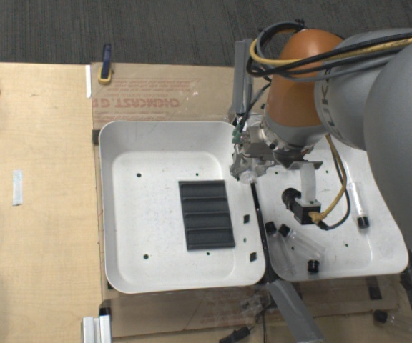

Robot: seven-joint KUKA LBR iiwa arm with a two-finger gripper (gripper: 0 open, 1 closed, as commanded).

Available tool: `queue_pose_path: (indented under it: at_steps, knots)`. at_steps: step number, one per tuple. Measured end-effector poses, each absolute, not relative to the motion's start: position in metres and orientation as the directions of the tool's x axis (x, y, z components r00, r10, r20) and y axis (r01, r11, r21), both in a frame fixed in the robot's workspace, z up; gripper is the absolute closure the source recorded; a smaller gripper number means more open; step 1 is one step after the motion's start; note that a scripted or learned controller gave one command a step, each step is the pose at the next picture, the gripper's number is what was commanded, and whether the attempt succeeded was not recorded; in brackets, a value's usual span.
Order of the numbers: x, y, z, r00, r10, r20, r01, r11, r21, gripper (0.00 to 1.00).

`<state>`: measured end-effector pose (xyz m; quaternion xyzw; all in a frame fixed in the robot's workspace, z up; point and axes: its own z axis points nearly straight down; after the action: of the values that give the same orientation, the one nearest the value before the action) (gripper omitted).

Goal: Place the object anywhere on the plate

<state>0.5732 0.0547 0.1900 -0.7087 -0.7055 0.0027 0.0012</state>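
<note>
A dark ribbed plate (207, 215) is seen lying flat near the middle of the left bin (120, 263), slightly towards its right side. At the seam between the two bins, the gripper (245, 164) is held just above the upper rim; whether it is apart or together cannot be told. In the right bin (378, 259), a thin clear tube (356, 204) is seen lying near the right wall, well apart from the plate.
</note>
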Motion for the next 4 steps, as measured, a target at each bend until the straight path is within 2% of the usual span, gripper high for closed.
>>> queue_pose_path:
  at_steps: [1,2,3,4]
  knots:
    - [0.536,0.114,0.173,0.094,0.996,-0.003,0.996,-0.094,-0.006,1.0]
    - [0.561,0.123,0.257,-0.042,0.999,-0.003,0.999,0.042,-0.003,1.0]
    - [0.562,0.152,0.253,-0.094,0.996,-0.004,0.996,0.094,-0.003,1.0]
    - [0.552,0.155,0.265,-0.212,0.977,-0.003,0.977,0.212,-0.004,1.0]
